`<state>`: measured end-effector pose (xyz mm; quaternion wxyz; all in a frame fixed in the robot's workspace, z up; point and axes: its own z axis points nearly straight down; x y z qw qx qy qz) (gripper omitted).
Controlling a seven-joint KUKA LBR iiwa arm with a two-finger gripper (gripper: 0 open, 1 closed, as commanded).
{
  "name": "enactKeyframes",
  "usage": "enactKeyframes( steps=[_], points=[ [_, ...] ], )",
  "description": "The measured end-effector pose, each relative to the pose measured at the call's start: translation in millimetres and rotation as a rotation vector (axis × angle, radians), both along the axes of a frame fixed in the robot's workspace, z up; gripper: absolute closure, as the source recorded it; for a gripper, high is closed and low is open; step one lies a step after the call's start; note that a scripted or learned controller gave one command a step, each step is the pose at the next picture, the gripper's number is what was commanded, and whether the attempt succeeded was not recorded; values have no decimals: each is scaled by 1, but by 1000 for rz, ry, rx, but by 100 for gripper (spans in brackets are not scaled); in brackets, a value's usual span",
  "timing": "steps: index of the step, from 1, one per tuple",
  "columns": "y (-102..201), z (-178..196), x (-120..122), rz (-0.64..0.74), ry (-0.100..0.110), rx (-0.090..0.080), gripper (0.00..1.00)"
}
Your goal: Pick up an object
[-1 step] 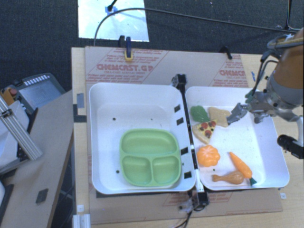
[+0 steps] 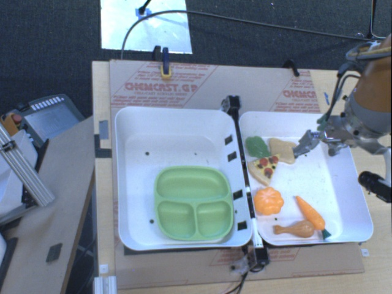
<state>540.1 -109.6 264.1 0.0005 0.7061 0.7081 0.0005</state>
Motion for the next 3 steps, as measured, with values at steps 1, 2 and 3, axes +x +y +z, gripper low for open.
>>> enactKeyframes(
  steps=[1, 2, 3],
  points=[
    [8, -59, 3, -1, 4, 1, 0],
    [9, -113, 13, -2, 4, 1, 0],
    [13, -173, 7, -2, 4, 2, 0]
  ],
)
